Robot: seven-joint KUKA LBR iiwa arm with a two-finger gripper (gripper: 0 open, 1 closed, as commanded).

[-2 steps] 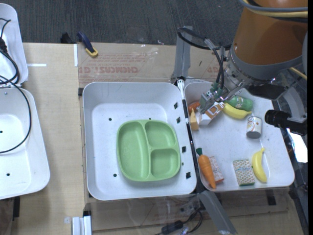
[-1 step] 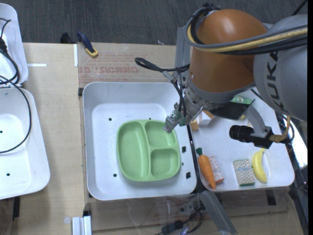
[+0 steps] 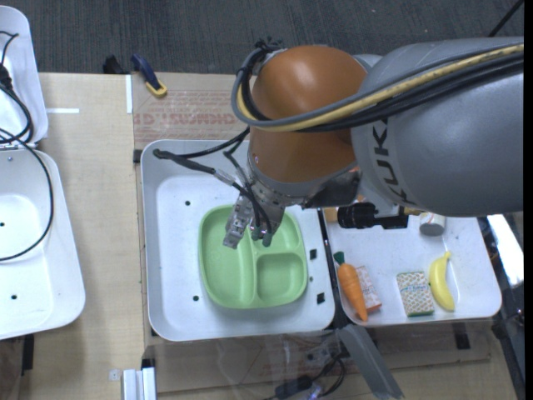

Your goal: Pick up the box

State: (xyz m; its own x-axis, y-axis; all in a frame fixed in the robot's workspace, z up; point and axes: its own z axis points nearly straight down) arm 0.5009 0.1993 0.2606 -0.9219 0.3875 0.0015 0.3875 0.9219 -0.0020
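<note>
We see the gripper [image 3: 248, 230] hanging with its fingers apart over the green tray [image 3: 254, 261], nothing between them, while the box [image 3: 415, 293] lies right of that tray, beside the banana [image 3: 441, 282].

Box [image 3: 415, 294]: small, flat, rectangular, pale green-and-white speckled top, lying flat in the right bin near its front edge. It sits just left of the banana [image 3: 441, 282] and right of the carrot [image 3: 352, 287], apart from both.
</note>
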